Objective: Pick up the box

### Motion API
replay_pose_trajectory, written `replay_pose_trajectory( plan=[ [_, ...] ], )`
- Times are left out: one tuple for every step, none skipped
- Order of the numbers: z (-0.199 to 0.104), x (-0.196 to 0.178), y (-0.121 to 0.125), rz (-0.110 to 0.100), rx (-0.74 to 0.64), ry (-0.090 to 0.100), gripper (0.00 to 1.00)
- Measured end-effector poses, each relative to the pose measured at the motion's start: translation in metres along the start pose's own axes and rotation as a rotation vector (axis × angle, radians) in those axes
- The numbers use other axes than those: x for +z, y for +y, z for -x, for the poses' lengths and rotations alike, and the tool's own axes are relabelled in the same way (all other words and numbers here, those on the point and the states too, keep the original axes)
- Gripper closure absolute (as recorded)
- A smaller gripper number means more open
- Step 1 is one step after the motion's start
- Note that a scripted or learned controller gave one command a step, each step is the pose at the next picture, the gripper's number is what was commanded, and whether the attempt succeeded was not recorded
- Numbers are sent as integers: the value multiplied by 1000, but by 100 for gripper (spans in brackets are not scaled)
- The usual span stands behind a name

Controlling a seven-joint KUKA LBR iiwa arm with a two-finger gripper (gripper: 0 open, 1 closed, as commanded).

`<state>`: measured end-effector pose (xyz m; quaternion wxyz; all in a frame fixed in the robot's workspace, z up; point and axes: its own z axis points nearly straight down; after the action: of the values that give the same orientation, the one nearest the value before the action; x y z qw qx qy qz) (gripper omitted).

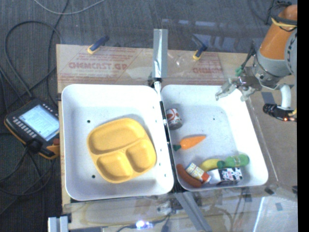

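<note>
A small yellow, white and red box (195, 170) lies near the front edge of the right bin (212, 115), against a red sausage (187, 177). Just to its right lies a black and white carton (230, 176). My gripper (231, 93) hovers over the back right corner of the right bin, far from both. Its fingers are spread open with nothing between them.
The right bin also holds a small can (173, 118), a carrot (191, 141), a banana (212, 164) and a green bottle (236, 160). A yellow divided plate (121, 149) lies in the left bin (77, 105). A pendant (34, 124) rests left of the bench.
</note>
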<state>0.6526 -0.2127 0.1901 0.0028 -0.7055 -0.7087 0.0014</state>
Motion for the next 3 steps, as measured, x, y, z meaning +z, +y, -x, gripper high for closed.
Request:
replay_pose_trajectory(
  plan=[
    [6,1,-31,-1,-109,-4,0],
    [-101,87,-22,5,-313,-13,0],
    [-105,99,-76,19,-493,-15,0]
  ],
)
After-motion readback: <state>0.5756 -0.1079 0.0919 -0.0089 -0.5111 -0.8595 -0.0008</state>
